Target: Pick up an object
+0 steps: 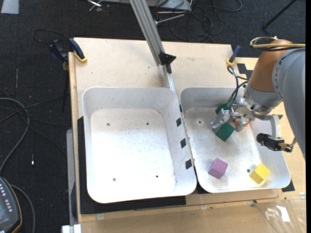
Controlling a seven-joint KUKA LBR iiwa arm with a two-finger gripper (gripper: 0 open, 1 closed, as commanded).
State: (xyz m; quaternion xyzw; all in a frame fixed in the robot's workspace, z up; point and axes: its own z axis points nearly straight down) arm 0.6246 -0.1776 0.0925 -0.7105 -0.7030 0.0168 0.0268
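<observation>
Counting three blocks: green (224, 131) at tool (227, 122); purple (217, 168); yellow (260, 174)

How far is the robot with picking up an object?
Done: the gripper has reached into the right bin and is at the green block. In hand: whether it grips the block cannot be told. Left: a clear lift. The purple block and yellow block lie on the bin floor.
</observation>
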